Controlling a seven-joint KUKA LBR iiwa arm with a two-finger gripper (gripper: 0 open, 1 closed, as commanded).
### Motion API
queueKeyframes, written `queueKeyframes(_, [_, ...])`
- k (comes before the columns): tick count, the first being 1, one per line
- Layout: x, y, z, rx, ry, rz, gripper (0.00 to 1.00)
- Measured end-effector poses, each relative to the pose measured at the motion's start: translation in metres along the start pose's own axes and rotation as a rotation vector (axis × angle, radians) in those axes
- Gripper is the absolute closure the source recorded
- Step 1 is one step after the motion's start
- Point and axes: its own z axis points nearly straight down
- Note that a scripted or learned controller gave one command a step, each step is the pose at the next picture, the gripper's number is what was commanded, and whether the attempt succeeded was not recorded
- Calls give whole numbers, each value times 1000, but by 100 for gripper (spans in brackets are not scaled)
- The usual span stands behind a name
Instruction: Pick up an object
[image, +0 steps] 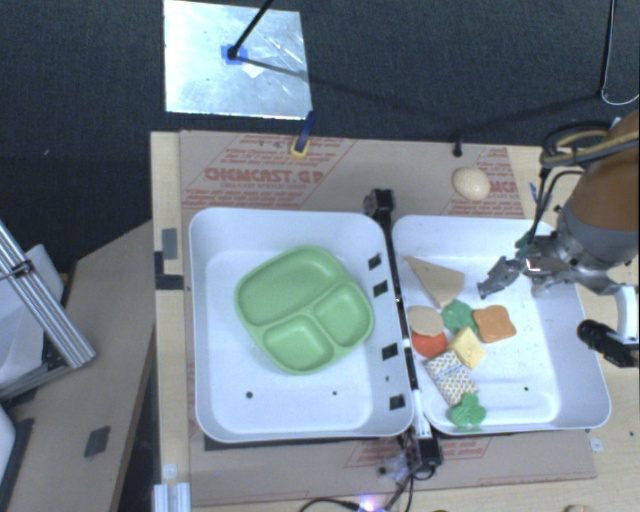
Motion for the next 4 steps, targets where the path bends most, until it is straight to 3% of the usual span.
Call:
queueKeyframes(3, [0, 11, 111, -3, -1, 0, 0])
queueKeyframes(4, [-2, 14, 97, -11, -4, 1, 100])
